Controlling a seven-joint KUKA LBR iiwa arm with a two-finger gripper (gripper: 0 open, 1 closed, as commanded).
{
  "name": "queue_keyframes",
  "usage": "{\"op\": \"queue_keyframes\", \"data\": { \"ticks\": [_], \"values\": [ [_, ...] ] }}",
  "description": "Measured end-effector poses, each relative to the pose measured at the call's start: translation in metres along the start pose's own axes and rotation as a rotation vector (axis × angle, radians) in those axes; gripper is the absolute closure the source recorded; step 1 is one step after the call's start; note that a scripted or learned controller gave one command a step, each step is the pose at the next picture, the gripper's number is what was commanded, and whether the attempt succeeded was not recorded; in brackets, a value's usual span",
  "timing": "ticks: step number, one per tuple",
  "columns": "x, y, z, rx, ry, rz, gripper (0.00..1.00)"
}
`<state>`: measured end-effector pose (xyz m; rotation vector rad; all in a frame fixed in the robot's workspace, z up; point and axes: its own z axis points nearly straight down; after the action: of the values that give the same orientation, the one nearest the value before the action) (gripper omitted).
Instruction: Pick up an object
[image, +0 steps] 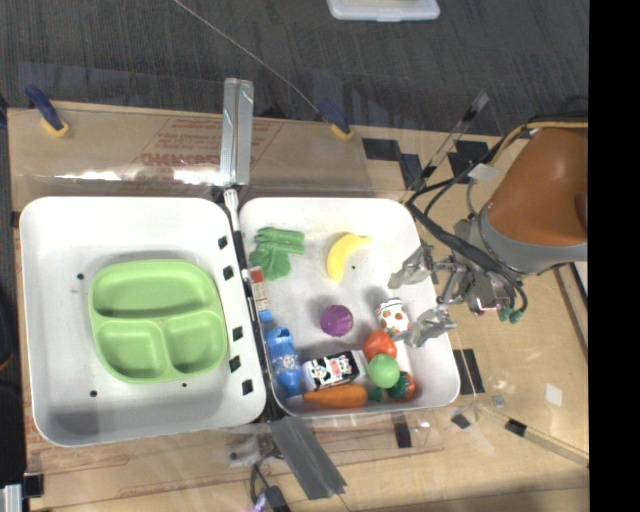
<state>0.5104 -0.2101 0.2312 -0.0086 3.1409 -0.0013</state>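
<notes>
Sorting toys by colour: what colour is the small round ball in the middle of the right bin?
Purple, seen in the camera view.

divided plate (155, 318) in left bin (40, 300), banana (343, 254) in right bin (310, 212)

One camera is fixed above the desk (150, 140), looking down at a slant. Both white bins (50, 230) fit in frame, from moderate height.

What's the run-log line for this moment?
gripper: open, over right bin's right edge | holding: nothing | nearest: white spotted egg | left bin: green tray
</notes>
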Motion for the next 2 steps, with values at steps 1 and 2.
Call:
{"op": "queue_keyframes", "data": {
  "ticks": [1, 2],
  "values": [
    [-0.017, -0.001, 0.137, 0.001, -0.006, 0.129, 0.00],
    [-0.037, 0.069, 0.139, -0.003, 0.000, 0.034, 0.00]
  ]
}}
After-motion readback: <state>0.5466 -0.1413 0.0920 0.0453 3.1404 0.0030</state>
